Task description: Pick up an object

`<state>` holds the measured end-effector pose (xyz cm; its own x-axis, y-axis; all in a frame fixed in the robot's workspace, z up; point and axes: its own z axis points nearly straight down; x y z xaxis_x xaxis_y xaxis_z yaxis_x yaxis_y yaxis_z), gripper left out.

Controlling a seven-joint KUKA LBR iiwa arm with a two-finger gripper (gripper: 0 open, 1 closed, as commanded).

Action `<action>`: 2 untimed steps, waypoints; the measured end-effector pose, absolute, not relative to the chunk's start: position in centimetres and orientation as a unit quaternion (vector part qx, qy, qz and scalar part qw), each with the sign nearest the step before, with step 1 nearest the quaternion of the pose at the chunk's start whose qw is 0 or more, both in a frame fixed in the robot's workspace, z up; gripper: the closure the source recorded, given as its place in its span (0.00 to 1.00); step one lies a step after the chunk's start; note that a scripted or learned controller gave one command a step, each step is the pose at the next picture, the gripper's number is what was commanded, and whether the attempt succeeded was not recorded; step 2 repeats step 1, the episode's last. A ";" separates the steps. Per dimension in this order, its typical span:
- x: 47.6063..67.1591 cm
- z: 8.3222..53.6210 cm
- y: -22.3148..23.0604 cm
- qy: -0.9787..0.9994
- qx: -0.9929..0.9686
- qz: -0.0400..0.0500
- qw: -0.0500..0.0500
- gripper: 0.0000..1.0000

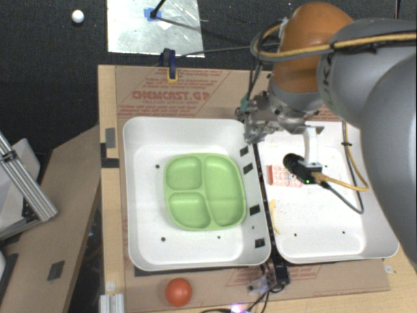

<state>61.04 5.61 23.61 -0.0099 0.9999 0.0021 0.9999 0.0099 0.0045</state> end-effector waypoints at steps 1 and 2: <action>63.4 24.3 10.7 0.710 0.704 0.002 0.001 1.00; 63.4 24.3 10.7 0.710 0.704 0.002 0.001 1.00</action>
